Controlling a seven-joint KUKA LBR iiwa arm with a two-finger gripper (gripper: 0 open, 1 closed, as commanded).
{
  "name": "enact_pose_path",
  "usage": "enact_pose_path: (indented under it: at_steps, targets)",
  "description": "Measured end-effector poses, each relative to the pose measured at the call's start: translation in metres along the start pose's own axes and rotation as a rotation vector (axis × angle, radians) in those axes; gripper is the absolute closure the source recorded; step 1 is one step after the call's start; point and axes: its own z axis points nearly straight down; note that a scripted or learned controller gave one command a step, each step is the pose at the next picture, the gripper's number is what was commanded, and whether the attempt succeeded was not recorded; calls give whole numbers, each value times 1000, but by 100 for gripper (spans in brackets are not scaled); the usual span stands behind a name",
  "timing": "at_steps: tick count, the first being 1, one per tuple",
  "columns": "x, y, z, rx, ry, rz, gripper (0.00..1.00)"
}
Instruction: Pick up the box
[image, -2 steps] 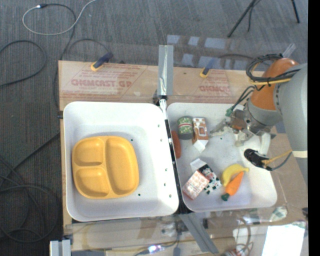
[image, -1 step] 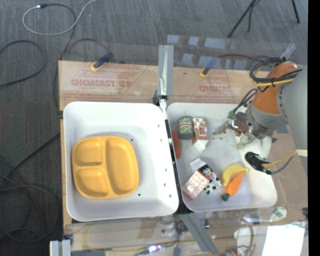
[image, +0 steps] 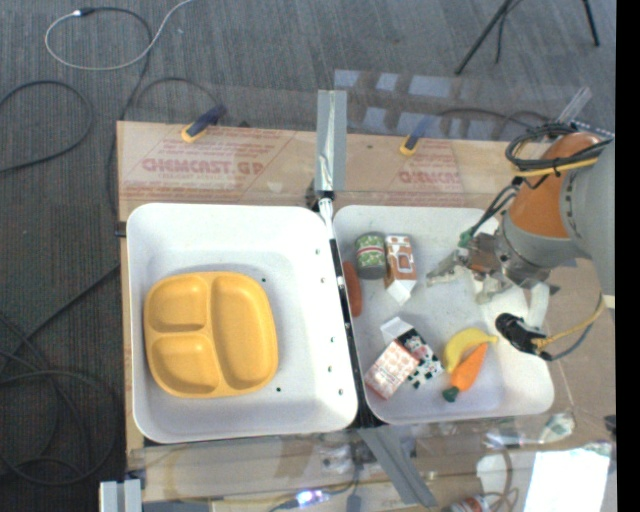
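So the box (image: 392, 368) is lying flat in the right bin (image: 520, 395), near the front edge and toward the bin's left half. It's a pinkish-red carton, tilted at an angle, nothing gripping it. Touching its right side is a small black-and-white thing (image: 422, 362) that looks like a dice-patterned or cow-patterned toy, hard to tell which. Just right of that sits a carrot (image: 466, 370), leaning diagonally with its green tip down toward the front, and a banana (image: 461, 344) curls right above it, the two touching.

Further back in the same bin there's a green can (image: 370, 254) and a brown carton (image: 401, 256) side by side, with a white scrap just in front of them. A reddish sausage-shaped item (image: 353, 287) lies along the bin's left wall.

The fingers (image: 478, 270) are over the back right part of the bin, well apart from the box, with a metal prong sticking out to the left. They're holding nothing that I can see, and I honestly can't tell how far open they are from this angle. The arm (image: 560, 205) with its orange band comes in from the right.

The left bin (image: 160, 225) has a yellow divided tray (image: 211, 333) in it. Both bins sit on a desk (image: 220, 165) topped with a brown board.
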Motion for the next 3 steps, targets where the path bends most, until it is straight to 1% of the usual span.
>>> enact_pose_path:
  at_steps: [1, 2, 3]
  targets:
    - [-9, -27, -2, -3, 1, 40, 0]
    - [2, -15, 2, 13, -3, 37, 0]
    - [-5, -47, 1, 1, -2, 192, 0]
